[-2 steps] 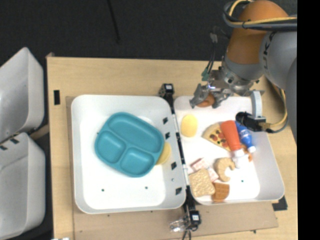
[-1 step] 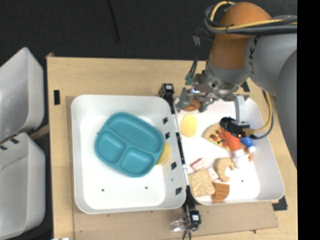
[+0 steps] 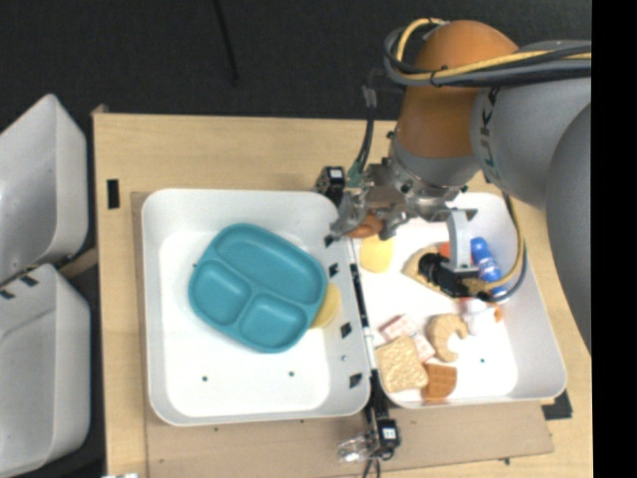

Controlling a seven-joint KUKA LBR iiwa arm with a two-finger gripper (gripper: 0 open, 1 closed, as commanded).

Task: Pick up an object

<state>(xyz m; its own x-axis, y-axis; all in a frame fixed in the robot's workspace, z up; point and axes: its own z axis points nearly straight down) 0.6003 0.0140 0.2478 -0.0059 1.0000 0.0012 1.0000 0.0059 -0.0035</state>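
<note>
Yellow round piece [image 3: 376, 256] lies in the right bin [image 3: 528, 366] near its left rim, just below my pincer [image 3: 370, 222]; whether my pincer is clenched, I cannot tell.

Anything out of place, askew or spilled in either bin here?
One oddity: a pale yellow item sits half hidden under the teal divided plate in the left bin. Right bin's food pieces lie loose, nothing spilled.

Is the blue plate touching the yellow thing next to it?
Touching, it seems. In the camera view the blue plate lies over the yellow thing, which peeks out from under the plate's right edge with no gap between them.
</note>
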